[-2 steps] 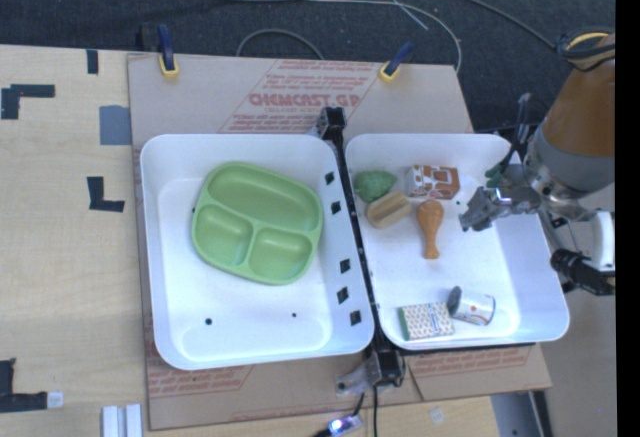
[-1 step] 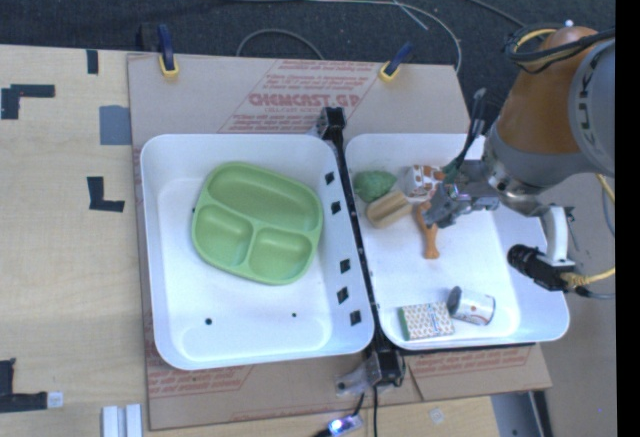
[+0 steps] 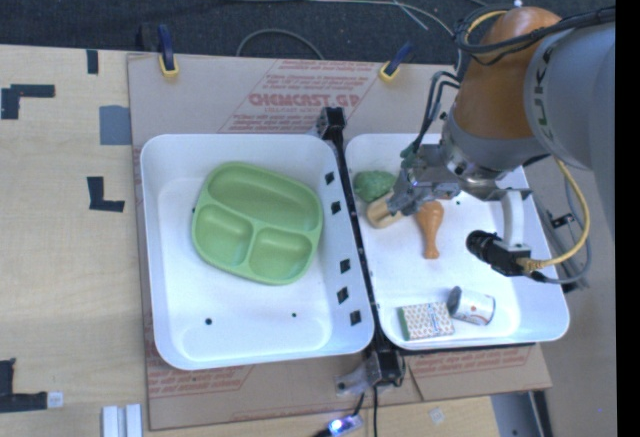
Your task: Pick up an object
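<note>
My gripper (image 3: 408, 199) hangs low over the left part of the right bin (image 3: 540, 325). Its tip is right beside a tan, rounded piece (image 3: 379, 215), and I cannot tell whether the two touch. A green leafy toy (image 3: 372, 184) lies just behind that piece, near the divider. An orange drumstick-shaped toy (image 3: 430, 227) lies just right of the gripper. Nearer the bin's front sit a small patterned box (image 3: 425, 321) and a small grey and white can (image 3: 470, 306) on its side.
A light green compartment tray (image 3: 258, 222) lies in the left bin (image 3: 180, 325). A black clip strip (image 3: 345, 225) runs along the wall between the bins. The arm's wrist and cables (image 3: 520, 255) hang over the right bin's far and right side.
</note>
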You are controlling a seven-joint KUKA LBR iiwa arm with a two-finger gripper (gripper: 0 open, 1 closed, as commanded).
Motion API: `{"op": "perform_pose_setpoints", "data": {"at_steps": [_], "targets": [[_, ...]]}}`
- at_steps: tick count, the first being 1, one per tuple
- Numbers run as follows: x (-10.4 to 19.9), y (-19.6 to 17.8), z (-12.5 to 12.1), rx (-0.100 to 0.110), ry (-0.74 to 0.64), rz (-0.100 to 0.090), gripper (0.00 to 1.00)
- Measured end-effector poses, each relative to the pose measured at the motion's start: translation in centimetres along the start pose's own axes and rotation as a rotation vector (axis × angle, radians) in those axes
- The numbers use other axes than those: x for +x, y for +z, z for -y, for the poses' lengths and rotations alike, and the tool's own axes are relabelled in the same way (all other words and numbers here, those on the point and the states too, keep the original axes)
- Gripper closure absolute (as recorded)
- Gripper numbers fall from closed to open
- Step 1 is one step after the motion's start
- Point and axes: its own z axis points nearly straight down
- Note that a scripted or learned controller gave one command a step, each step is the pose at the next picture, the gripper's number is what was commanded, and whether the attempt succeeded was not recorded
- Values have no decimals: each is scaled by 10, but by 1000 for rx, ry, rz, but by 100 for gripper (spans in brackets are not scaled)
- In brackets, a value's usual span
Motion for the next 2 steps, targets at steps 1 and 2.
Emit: {"op": "perform_pose_setpoints", "data": {"at_steps": [1, 2], "targets": [[49, 6, -1, 2, 2, 1, 100], [99, -4, -8, 1, 2, 0, 100]]}}
